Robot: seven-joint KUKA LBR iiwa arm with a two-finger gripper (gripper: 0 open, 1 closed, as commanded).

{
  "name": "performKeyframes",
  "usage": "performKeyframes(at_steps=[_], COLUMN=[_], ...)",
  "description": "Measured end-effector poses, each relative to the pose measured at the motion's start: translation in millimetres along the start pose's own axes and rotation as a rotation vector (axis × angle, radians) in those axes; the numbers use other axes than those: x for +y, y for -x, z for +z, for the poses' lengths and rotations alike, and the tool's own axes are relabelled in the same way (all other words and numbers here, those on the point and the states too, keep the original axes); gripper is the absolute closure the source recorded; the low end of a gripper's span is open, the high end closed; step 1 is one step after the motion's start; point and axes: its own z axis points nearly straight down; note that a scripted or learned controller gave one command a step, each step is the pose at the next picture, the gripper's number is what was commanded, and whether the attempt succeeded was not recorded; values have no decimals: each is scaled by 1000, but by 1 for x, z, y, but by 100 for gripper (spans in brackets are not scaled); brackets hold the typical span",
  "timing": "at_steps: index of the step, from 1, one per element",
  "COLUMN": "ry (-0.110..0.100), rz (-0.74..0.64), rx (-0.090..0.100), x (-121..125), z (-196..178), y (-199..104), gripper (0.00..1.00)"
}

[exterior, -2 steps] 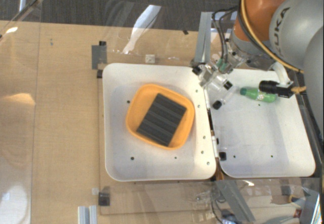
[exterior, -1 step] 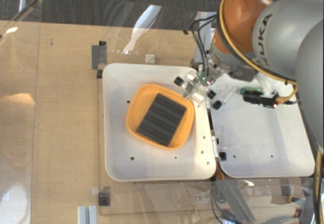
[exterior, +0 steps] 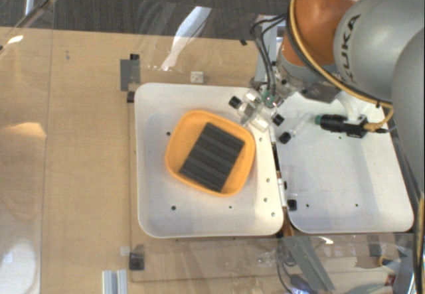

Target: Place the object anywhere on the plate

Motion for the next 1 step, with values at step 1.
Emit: performKeyframes(at_steps=[1], ry=[0], rz=[0], rx=[0], x=[0], z=[0], y=[0], gripper=[0])
